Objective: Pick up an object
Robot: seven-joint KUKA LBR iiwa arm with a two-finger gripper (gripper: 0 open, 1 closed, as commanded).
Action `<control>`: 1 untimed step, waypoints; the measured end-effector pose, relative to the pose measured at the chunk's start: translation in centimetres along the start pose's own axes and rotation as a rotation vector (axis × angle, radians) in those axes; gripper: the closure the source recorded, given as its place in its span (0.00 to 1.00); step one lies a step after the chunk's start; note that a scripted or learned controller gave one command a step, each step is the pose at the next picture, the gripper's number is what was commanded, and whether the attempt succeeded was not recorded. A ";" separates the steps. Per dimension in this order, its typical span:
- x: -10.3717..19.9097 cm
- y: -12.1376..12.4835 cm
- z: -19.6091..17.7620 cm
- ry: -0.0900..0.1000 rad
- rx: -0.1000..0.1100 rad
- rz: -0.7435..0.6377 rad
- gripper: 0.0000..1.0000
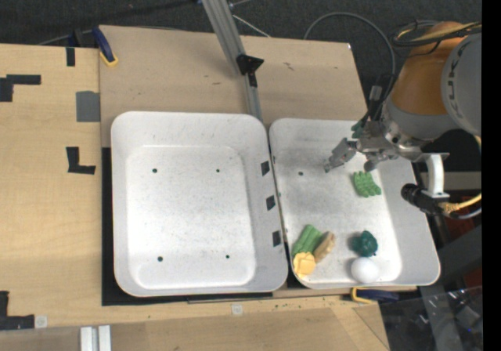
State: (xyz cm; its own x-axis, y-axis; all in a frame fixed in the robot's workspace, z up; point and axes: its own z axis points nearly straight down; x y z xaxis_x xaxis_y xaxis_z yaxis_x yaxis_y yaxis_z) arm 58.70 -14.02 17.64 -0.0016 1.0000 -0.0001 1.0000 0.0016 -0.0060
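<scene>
- Presently: jaws (356, 155) spread, grasping nothing, above right bin (313, 138).
- Untouched: light green piece (365, 183), corn (311, 251), dark green object (363, 244), white ball (364, 269).
- Remaining, likely: descent, grasp, lift.

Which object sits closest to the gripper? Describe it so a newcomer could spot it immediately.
Look in the right-hand bin, the one the arm reaches over. Just below the gripper, near the bin's right side, lies a small light green ridged piece. It lies alone mid-bin, apart from the cluster along the near edge, and is paler than the dark green lump there.

Arm (427, 87) reaching in from right, fingers (341, 155) spread apart, empty.
</scene>
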 end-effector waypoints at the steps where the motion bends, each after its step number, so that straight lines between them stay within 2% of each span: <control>1: -0.3 -0.7 6.3 0.001 0.003 0.001 0.00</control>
State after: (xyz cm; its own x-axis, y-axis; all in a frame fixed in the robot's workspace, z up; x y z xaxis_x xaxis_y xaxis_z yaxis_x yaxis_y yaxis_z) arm 57.96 -14.30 11.36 -0.0003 1.0000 0.0005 1.0000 0.0003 -0.0087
